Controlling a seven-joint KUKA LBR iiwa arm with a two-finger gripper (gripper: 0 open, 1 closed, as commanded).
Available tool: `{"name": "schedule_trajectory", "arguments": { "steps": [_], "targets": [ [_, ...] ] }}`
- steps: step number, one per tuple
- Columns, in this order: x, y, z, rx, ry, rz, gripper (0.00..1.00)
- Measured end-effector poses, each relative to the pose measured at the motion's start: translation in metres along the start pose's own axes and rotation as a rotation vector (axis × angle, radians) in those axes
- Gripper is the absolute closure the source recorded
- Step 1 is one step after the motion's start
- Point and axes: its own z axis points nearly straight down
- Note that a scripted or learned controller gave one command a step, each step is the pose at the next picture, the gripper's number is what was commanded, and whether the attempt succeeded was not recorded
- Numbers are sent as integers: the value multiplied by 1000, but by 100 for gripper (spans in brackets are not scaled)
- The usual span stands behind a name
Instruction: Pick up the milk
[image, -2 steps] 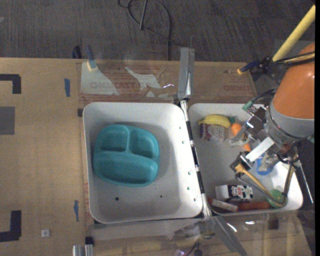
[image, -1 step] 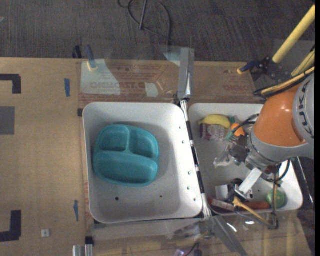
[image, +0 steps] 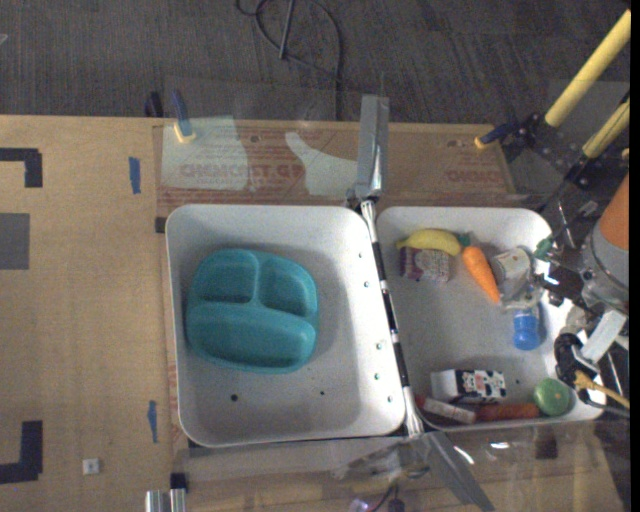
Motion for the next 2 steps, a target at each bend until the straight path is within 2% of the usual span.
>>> {"name": "schedule_trajectory", "arguments": {
  "steps": [1, 2],
  "targets": [
    [19, -21, 136, -7, 3, -391, 0],
    [16, -19, 126, -14, 0, -384, 100]
  ]
}}
